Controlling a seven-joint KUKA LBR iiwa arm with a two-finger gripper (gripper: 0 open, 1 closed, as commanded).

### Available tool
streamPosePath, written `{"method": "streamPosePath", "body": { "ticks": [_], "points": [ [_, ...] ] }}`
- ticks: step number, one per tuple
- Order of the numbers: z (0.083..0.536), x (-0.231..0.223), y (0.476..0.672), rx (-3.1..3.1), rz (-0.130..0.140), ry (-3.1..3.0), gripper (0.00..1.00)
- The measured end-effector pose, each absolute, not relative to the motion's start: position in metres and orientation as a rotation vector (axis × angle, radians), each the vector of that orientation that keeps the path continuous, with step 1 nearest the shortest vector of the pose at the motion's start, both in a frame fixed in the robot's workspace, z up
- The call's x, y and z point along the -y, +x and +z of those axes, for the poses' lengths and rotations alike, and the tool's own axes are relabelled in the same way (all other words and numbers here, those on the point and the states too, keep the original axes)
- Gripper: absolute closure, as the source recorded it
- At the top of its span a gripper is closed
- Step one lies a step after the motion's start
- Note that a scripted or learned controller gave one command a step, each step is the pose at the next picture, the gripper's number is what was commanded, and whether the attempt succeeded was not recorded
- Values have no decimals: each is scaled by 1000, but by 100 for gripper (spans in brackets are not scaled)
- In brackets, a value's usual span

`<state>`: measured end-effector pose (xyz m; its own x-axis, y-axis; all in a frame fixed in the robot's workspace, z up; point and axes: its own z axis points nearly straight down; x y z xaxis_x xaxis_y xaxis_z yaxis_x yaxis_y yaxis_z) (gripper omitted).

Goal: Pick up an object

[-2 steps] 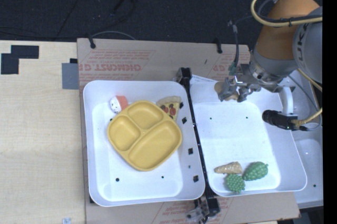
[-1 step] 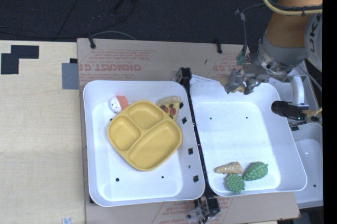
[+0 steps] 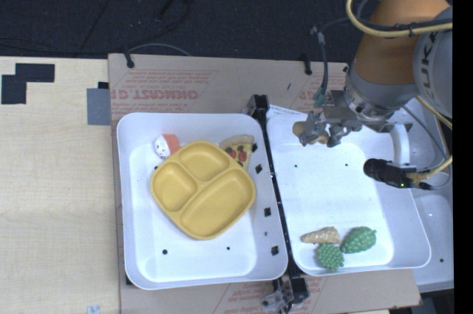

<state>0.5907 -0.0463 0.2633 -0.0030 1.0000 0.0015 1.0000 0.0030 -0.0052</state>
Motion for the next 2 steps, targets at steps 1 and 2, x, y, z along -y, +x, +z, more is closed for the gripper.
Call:
{"method": "streamPosePath", "body": {
  "ticks": [1,2],
  "points": [
    [266,-2,570,2223,4,-2213,100],
    [256,-58,555,2224,5,-2211,100]
  ]
}}
